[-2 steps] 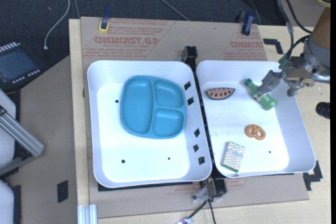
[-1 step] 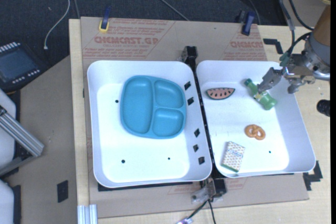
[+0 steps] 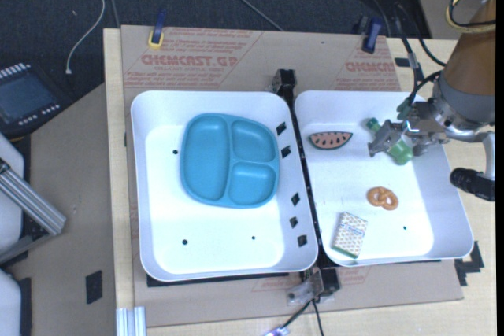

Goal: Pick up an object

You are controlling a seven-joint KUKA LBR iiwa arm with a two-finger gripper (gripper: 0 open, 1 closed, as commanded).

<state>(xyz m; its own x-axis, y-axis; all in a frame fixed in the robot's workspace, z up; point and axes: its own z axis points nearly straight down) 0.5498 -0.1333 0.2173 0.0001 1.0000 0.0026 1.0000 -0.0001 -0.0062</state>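
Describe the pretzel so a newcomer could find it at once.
Start at the right bin, the one without the blue divided plate. The pretzel lies near that bin's middle, below the watermelon slice and above the patterned sponge. It alone is small, golden-brown and twisted into loops.

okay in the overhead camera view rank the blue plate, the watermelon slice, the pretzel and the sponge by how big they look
1. Blue plate, largest by far.
2. Sponge.
3. Watermelon slice, close to the sponge, so that order is unsure.
4. Pretzel, smallest.
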